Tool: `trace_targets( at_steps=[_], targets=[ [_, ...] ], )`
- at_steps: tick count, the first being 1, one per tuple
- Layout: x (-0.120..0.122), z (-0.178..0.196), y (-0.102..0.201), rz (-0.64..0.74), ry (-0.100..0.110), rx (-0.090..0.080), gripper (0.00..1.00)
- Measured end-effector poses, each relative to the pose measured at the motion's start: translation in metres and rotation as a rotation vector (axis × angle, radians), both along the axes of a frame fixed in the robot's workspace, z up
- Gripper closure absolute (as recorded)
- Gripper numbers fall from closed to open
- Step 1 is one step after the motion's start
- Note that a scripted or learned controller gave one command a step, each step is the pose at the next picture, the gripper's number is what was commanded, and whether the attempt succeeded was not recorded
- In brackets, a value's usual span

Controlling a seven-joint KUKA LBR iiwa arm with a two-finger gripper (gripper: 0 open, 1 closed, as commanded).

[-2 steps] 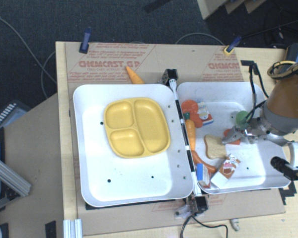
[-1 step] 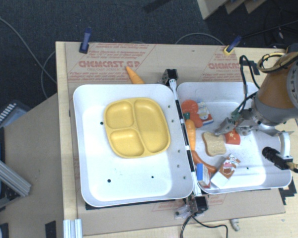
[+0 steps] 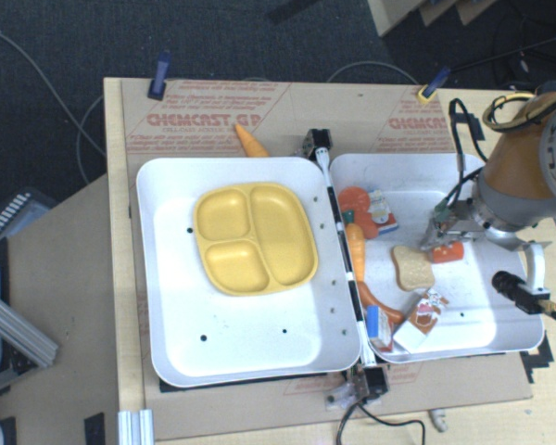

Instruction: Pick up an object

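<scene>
The gripper (image 3: 442, 239) is reaching down into the right bin (image 3: 473, 336), and it is sitting right over a small red block (image 3: 449, 252). Whether the block is actually caught by the gripper I cannot tell, since the wrist is covering the tips and the view is too coarse there.

The red block is looking like a small, rigid toy piece, probably light, hard and a little slick, so a pinch across its two short sides is likely the safest hold.

Taking the red block as the landmark: the slice of toy bread (image 3: 413, 268) is lying just beside it toward the left bin (image 3: 171, 323), flat and probably light too, harder to grip unless taken by its edges. Further that way the orange carrot (image 3: 355, 248) is lying along the bin's wall, with a red and white item (image 3: 369, 208) beyond it. Nearer the camera from the block, a small red packet (image 3: 425, 313) is resting near a blue and white piece (image 3: 382, 327). The yellow divided plate (image 3: 256, 237) is sitting well apart, in the left bin on the table (image 3: 259, 109).
</scene>
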State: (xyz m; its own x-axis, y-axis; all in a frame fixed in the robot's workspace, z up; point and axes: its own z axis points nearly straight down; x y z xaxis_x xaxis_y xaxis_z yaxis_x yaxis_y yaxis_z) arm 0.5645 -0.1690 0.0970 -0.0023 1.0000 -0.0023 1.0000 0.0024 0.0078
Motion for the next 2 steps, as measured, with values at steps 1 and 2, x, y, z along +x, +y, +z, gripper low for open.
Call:
trace_targets(
  at_steps=[1, 2],
  targets=[
    [-0.019, 0.117, 0.024, -0.001, 0.005, 0.001, 1.00],
    [0.034, 0.117, 0.092, 0.000, 0.006, 0.002, 1.00]
  ],
)
